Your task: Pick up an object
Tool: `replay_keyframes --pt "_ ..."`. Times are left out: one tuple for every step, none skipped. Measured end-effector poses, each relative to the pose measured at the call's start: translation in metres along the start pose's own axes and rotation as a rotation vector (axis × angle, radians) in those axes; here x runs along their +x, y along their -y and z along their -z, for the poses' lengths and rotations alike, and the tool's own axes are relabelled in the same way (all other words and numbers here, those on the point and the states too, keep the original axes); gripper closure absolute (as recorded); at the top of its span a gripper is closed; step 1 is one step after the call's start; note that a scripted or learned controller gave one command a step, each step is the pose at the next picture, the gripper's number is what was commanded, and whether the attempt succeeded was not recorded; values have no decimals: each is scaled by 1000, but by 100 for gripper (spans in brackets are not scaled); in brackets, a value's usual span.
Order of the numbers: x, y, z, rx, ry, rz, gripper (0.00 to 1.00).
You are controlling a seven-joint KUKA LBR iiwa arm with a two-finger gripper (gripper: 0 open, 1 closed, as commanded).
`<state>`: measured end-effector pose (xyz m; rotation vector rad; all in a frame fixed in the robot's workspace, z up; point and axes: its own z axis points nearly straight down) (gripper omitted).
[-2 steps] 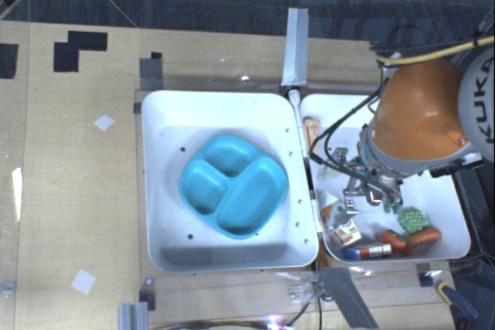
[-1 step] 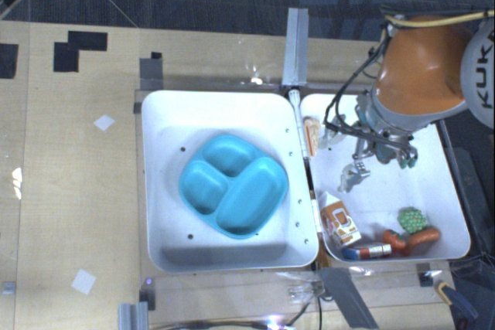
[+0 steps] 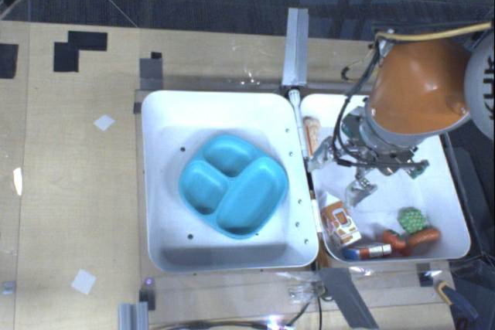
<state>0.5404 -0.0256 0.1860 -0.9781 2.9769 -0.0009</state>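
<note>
The gripper [image 3: 362, 188] hangs over the middle of the right bin [image 3: 456, 224], below the orange band [image 3: 418, 85] of the arm. Its two fingers stand apart with nothing between them, tips just above the white floor. Bare floor lies around the tips on all sides, with the widest open stretch toward the bin's far right wall.

Just below and left of the tips lies a small orange and white carton [image 3: 340, 222], near the divider between the bins. Further toward the front rim a red and blue marker-like tube [image 3: 370, 250] lies flat, touching or almost touching a red-orange sausage-shaped object [image 3: 414, 239]. A green knobbly ball [image 3: 412, 219] sits just behind that, well right of the fingers. A slim orange tube [image 3: 312, 137] lies along the divider, left of the gripper.

The left bin [image 3: 158, 166] holds a blue sectioned plate [image 3: 233, 185], well apart from the gripper.
</note>
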Motion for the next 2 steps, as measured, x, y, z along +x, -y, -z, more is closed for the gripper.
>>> replay_keyframes --pt "43 -16 0 -1 -2 359 0" --pt "91 38 48 3 0 300 0"
